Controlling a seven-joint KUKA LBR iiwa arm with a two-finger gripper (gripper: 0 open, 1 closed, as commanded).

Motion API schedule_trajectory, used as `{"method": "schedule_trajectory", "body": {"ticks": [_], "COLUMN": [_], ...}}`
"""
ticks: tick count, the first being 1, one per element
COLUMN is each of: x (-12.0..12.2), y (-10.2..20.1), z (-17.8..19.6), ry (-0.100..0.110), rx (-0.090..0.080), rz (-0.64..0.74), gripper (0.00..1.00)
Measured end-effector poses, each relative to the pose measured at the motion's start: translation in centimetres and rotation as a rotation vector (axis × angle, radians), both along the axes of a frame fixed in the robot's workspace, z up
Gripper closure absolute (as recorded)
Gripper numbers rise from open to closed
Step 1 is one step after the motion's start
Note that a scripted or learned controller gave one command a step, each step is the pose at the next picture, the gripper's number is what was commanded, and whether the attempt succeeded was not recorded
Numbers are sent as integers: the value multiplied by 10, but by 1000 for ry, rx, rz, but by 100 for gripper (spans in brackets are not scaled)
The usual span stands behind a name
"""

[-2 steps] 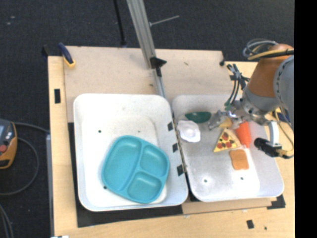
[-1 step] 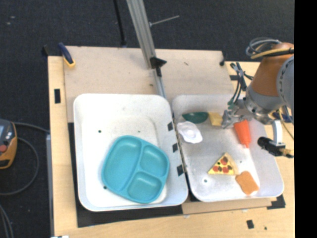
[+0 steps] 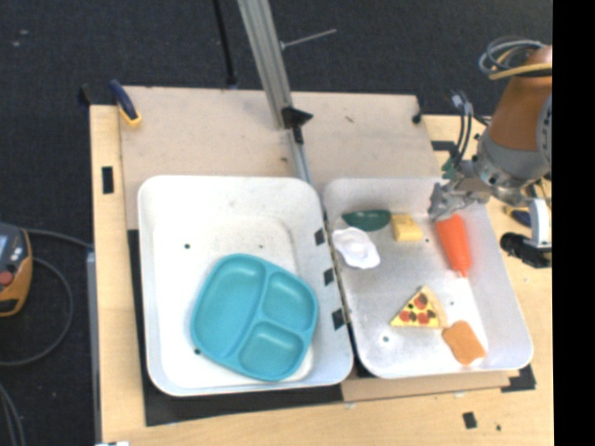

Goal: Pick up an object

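Bench [image 3: 204,128], tan board, carries two white bins side by side. Left bin [image 3: 167,203] holds a teal divided tray [image 3: 254,316], tilted, sitting toward the bin's near right corner. Right bin [image 3: 493,333] holds all the small items.

My arm comes in at the right bin's far right corner, orange band above the wrist. My gripper [image 3: 449,203] hangs over the bin's far right edge, just above the top end of the orange carrot [image 3: 455,242]. Cannot tell if my jaws are released or clenched; nothing visibly between them.

Carrot lies along the right edge, roughly lengthwise front to back. White crumpled piece [image 3: 357,248] near the bin's left edge. Green leaf-shaped item [image 3: 366,218] just behind it, near the far left corner. Pizza slice [image 3: 419,310] toward the near middle. Orange-tan lump [image 3: 463,343] beside the pizza, near the near right corner. Yellow block [image 3: 406,229] just right of the green item, between it and the carrot.

Metal post [image 3: 270,54] rises from the bench's far edge, between the bins. No readable labels or writing.
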State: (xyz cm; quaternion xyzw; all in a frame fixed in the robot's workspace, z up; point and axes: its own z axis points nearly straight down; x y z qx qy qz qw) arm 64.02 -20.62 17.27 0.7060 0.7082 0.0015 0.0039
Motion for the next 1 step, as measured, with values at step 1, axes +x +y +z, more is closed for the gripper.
{"method": "schedule_trajectory", "body": {"ticks": [1], "x": [2], "y": [-2], "z": [55], "ry": [0], "rx": [0], "rz": [1], "gripper": [100]}}
